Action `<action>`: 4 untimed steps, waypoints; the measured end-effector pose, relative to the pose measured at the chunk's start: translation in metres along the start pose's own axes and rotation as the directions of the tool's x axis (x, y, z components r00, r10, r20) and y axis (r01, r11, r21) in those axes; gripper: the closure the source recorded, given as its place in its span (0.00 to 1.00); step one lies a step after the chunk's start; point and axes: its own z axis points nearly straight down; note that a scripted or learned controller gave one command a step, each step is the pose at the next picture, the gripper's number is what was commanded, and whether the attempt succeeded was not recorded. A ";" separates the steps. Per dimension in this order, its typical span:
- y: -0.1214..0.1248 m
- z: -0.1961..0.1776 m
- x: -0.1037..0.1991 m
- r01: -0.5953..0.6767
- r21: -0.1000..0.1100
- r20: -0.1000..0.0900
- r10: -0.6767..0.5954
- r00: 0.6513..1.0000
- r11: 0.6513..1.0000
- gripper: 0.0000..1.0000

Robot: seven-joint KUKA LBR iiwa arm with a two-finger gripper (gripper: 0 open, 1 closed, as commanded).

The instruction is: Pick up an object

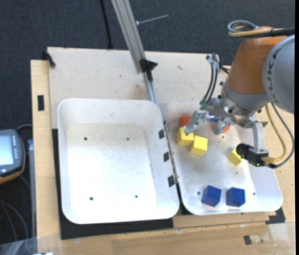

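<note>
Tabletop [107, 70]: pale wood board; its bare part lies in the upper half of the frame, behind the bins.
Left bin [75, 206]: shallow white plastic with rounded corners and a few dark specks on its floor; it sits at centre-left.
Right bin [268, 198]: same white plastic, at lower right, touching the left bin along a seam with small dark clips.
Blue cubes: two matte blocks with crisp edges, side by side at the bin's near edge, one at [211, 195] and one at [235, 196].
Small yellow block [235, 158]: sits alone toward the right wall.
Yellow cubes: two, touching or nearly so, mid-bin, at [185, 137] and [198, 145].
Orange piece [184, 121]: just behind the yellow pair, partly hidden.
Gripper [213, 118]: metal, low over the far part of the right bin, just beside the yellow pair and the orange piece.
Fingers: cannot tell whether they are parted or closed; nothing is visibly between them.
Arm [253, 70]: smooth orange band and grey shell, upper right.
Progress: every block appears to rest on the bin floor, so I judge the pick not yet made; grasping and lifting remain.
Pole [128, 25]: ribbed aluminium, slanting to the top of the frame.
</note>
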 end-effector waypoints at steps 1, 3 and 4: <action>0.027 -0.063 0.028 0.009 -0.016 -0.002 -0.009 1.000 1.000 0.00; 0.014 0.089 -0.014 0.006 -0.027 0.002 -0.006 1.000 1.000 0.00; 0.002 0.094 -0.015 0.006 -0.033 0.005 -0.006 1.000 0.999 0.00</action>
